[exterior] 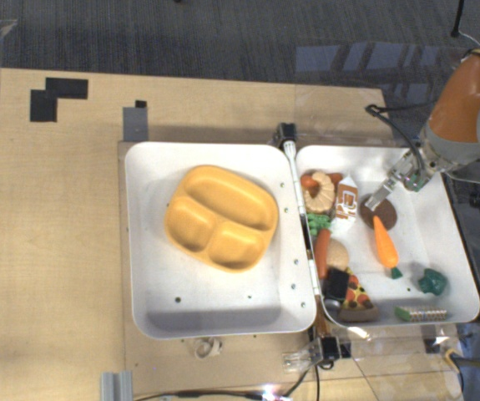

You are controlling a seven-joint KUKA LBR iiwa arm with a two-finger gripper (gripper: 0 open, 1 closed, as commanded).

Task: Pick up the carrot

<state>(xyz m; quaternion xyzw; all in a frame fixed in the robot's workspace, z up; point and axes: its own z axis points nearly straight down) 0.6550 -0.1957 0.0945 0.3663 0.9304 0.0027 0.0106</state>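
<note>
The carrot lies in the right bin, roughly at its middle, orange body pointing up toward the far side and its green stub toward the near rim. The tool hangs just above and a little left of the carrot's upper tip, slanting down from the arm's wrist at the right. Its tip sits over a dark brown round piece that touches the carrot's upper end; whether the fingers are open or shut I cannot tell from here, and nothing is seen between them.

To the left of the carrot, along the bin's dividing wall, toy food is crowded: a frosted doughnut, a brown-and-white packet, a red sausage-like piece, and lower down a pizza slice. A dark green lump sits near the carrot's green end, to its right, and a thin green strip rests by the near rim.

The left bin holds a yellow divided tray, well apart from the carrot. Both bins rest on the wooden worktop.
</note>
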